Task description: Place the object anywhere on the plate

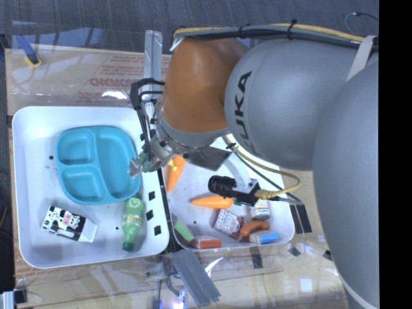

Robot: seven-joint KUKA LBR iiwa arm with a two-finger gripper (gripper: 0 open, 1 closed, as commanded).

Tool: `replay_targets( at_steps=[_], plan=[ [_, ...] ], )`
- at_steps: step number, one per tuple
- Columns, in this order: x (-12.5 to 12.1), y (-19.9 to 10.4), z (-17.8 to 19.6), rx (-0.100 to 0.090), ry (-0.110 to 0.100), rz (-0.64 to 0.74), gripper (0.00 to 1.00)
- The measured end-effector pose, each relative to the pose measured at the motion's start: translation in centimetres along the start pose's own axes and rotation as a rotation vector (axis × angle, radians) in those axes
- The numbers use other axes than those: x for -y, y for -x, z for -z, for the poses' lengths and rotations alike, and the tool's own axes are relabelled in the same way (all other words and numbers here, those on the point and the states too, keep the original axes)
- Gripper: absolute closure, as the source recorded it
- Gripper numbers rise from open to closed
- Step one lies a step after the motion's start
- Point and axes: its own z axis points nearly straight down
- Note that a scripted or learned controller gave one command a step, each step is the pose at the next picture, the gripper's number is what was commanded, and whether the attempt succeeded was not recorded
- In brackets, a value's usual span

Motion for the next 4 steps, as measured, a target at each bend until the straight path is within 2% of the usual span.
replay_targets(
  at_steps=[1,2,3,4],
  plan=[
    [0.0,0.0,0.0,0.000,0.000,0.000,0.00],
    [-0.1,0.0,1.0,0.001,-0.001,0.006,1.00],
    [-0.1,-0.1,1.0,0.001,-0.001,0.007,0.00],
    [-0.1,0.0,1.9,0.001,-0.002,0.013,1.00]
  ],
)
